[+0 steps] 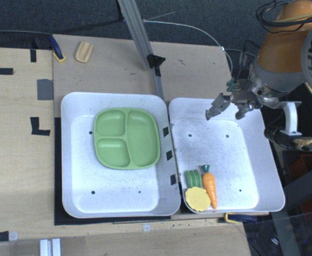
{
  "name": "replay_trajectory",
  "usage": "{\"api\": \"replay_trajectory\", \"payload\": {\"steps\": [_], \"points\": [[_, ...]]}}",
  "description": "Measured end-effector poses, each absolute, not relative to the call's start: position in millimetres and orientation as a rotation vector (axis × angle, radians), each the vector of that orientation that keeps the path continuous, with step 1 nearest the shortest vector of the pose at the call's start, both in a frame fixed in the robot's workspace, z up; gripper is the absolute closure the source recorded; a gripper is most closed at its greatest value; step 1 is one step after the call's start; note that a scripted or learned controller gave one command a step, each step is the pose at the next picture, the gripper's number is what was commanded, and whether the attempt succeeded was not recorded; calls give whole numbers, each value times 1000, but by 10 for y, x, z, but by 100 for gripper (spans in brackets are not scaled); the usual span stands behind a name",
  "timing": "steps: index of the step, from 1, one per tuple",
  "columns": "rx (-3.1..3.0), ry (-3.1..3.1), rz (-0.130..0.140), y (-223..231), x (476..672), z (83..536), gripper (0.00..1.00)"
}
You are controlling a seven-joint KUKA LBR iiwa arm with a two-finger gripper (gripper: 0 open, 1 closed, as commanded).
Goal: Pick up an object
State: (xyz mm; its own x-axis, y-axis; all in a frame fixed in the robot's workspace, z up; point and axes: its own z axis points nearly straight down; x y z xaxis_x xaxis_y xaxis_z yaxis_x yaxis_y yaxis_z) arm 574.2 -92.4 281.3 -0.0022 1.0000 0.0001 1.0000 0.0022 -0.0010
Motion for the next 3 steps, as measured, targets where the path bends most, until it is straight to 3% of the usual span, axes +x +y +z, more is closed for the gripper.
{"api": "replay_trajectory", "payload": {"steps": [1,3], "points": [[-2219,-2223,1,-926,5742,2814,0],[-2217,-2219,9,-990,5715,1540,0]]}}
